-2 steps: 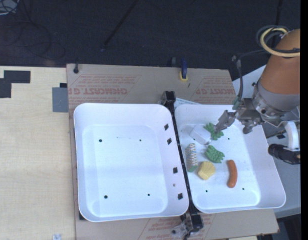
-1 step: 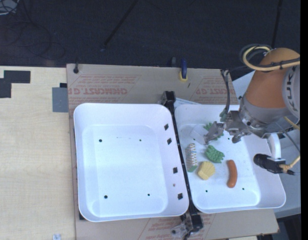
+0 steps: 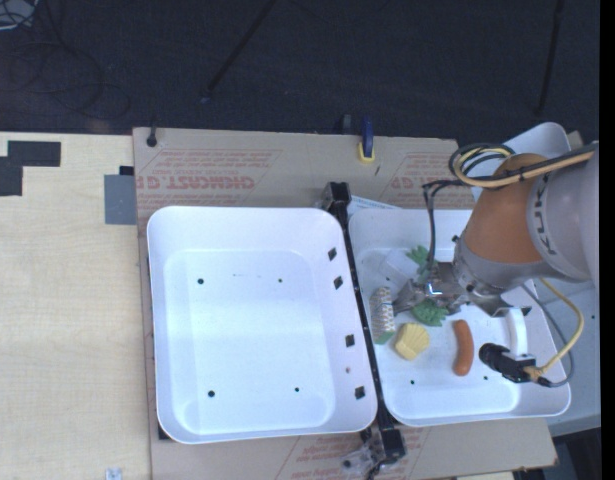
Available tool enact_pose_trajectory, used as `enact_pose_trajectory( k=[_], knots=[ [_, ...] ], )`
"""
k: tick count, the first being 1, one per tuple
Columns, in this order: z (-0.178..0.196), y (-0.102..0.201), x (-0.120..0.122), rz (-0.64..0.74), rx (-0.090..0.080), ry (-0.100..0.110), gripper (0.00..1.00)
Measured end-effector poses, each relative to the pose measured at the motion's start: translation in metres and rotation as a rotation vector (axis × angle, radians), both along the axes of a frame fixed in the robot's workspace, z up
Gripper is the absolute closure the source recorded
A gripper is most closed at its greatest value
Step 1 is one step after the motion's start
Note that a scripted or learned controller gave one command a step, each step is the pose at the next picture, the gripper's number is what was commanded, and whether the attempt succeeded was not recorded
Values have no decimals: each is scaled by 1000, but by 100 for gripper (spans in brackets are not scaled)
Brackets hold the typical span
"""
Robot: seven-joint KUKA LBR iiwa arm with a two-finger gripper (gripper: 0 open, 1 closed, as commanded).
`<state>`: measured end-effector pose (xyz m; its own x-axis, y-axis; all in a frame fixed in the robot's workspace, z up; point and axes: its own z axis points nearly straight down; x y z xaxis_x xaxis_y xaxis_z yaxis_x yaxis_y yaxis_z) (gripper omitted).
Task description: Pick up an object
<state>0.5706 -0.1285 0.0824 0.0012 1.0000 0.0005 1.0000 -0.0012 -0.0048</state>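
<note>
While the arm (image 3: 507,223) hides the green toy (image 3: 424,311), the jaws' state stays unclear.

Grey arm (image 3: 547,228) over right bin (image 3: 547,403), pincer (image 3: 412,296) near yellow block (image 3: 411,342), sausage (image 3: 462,347)

bins (image 3: 247,230) white | corn (image 3: 411,342) yellow | sausage (image 3: 462,347) orange-red | wrist band (image 3: 502,223) orange | leaf (image 3: 428,312) green

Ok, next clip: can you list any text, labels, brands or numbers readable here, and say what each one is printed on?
Red print on the cardboard sheet behind the left bin: upside down from this camera and blurred; I cannot read it reliably.
Faint red print on the cardboard's front edge: too small to read.
Nothing else carries legible text.
</note>
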Motion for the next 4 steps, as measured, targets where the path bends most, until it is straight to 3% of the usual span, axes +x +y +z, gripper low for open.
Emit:
enact_pose_trajectory(
  k=[1, 2, 3, 4],
  knots=[
    [14, -2, 0, -6, 1, 0, 100],
    [111, 76, 24, 9, 1, -11, 100],
    [140, 159, 43, 8, 1, -6, 100],
    [119, 105, 12, -4, -2, 3, 100]
  ],
)
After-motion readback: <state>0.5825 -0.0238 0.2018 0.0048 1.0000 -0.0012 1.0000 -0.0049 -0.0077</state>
